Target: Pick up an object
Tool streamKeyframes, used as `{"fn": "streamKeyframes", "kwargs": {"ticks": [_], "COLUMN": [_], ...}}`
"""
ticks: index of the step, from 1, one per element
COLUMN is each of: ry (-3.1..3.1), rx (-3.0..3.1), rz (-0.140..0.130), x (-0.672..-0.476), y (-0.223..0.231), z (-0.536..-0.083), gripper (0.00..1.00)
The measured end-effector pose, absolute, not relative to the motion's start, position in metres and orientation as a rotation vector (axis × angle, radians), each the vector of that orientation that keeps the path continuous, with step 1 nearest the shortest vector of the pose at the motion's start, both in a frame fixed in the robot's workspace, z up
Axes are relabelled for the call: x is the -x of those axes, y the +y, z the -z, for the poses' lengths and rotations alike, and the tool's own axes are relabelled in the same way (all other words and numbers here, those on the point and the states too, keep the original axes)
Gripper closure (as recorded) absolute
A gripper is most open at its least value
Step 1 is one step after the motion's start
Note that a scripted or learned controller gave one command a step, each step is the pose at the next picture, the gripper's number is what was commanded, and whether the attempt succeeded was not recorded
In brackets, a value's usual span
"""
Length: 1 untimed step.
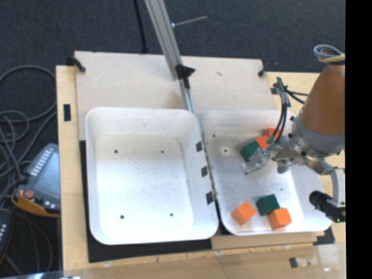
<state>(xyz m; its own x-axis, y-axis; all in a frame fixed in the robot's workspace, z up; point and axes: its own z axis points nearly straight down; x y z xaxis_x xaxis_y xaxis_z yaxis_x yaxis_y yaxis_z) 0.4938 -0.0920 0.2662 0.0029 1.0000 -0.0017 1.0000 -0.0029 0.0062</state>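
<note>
Nearby, fingers (260, 163) beside green block (250, 151), orange block (268, 138).

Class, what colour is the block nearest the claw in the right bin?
Green block, beside the claw, in the camera view.

The arm (323, 106) hides part of an orange block (268, 137).

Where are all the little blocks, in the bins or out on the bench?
In. The green block, orange blocks and dark green block lie inside the right bin.
</note>
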Motion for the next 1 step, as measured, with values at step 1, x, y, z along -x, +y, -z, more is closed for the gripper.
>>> {"fn": "streamKeyframes", "kwargs": {"ticks": [1], "ry": [2.223], "rx": [-2.226], "rz": [0.007], "x": [-0.4936], "y": [-0.1091], "z": [-0.1152], "gripper": [0.0]}}
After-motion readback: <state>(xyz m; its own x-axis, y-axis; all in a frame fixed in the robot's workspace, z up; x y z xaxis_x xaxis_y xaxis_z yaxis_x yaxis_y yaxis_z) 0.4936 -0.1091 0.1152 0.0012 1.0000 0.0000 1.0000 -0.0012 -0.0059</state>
